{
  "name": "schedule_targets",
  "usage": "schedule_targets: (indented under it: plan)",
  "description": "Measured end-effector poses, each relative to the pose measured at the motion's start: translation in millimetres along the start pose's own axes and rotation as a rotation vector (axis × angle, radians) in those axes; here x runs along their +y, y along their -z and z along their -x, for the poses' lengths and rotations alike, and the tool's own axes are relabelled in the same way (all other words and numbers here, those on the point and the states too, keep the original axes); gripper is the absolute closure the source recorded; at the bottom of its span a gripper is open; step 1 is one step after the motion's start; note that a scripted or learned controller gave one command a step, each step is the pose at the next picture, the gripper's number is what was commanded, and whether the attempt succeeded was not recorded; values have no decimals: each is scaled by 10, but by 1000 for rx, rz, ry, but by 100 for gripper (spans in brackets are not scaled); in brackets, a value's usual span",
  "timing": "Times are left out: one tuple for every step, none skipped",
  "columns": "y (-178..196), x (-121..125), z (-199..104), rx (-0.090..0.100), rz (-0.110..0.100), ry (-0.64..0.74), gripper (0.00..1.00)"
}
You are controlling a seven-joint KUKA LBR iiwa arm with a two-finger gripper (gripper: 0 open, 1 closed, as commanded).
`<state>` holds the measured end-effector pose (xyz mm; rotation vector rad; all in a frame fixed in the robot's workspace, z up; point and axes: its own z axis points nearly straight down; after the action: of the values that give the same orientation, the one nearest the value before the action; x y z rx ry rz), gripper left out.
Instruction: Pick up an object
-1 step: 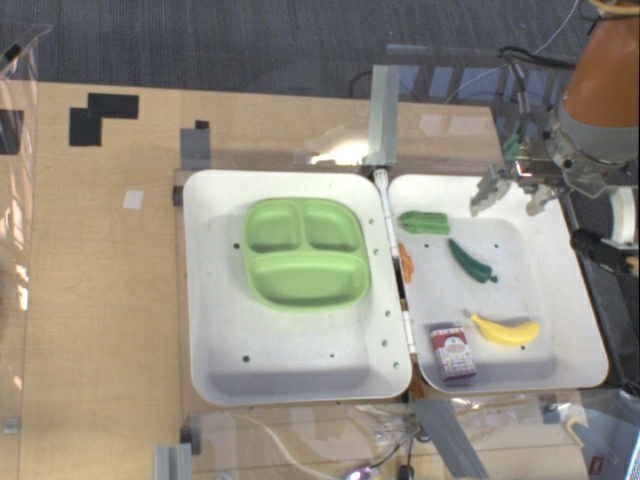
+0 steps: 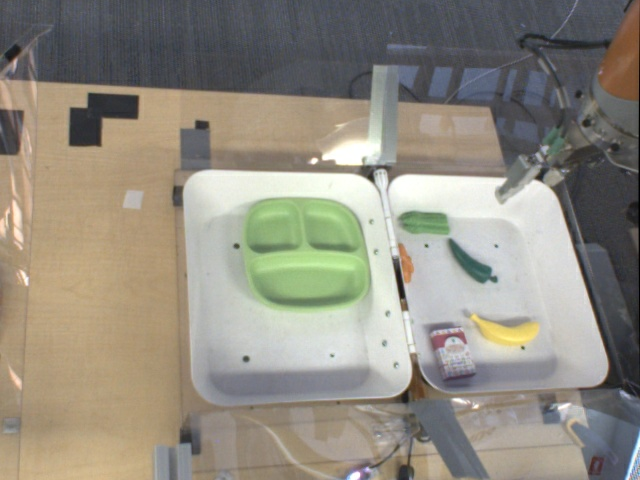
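The right bin point(image 2: 560, 298) holds a light green cucumber piece point(image 2: 424, 223) near its far left. A dark green pepper point(image 2: 472, 261) lies in the middle, a yellow banana point(image 2: 505, 330) to the near right, and a small red box point(image 2: 453, 352) at the near edge. A thin orange item point(image 2: 405, 264) lies against the bin's left wall. My gripper point(image 2: 522, 176) hangs over the far right corner of this bin, well away from all of these objects. It touches none of them.
The left bin point(image 2: 215, 348) holds a green divided plate point(image 2: 305, 251). A metal post point(image 2: 384, 108) stands behind the seam between the bins. Cables and the arm's wrist point(image 2: 610, 98) crowd the far right.
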<state>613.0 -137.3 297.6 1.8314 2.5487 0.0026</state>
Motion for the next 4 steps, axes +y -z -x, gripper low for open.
schedule_targets:
  plan:
    - [-1077, -522, -70, 2, -4, -55, 0]
    - [-2066, -262, -198, -5, 9, 129, 0]
    - [-2088, 496, -55, -3, 9, -101, 0]
    - [-2061, -348, -233, -4, 11, 33, 0]
